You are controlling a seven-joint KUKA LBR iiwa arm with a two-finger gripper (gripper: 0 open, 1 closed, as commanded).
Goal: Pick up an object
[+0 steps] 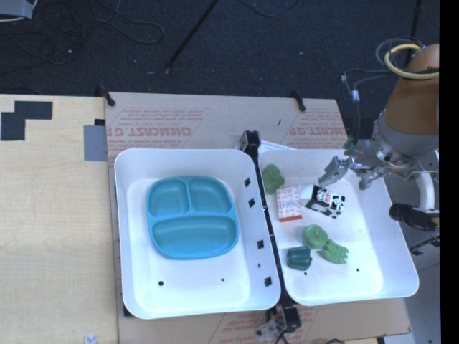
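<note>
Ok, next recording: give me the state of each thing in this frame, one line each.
tool: open, above the right bin, holding nothing.
black-and-white toy: lying in the right bin, just below the tool.
printed card: lying flat.
green leafy piece: resting by the divider.
green round toy: resting on the bin floor.
dark green block: resting beside it.
blue divided plate: flat in the left bin.

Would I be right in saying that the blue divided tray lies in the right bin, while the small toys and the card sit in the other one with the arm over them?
Not quite: the camera view shows the blue divided tray in the left bin, not the right. The small toys and the card do sit in the other bin, under the arm.
</note>
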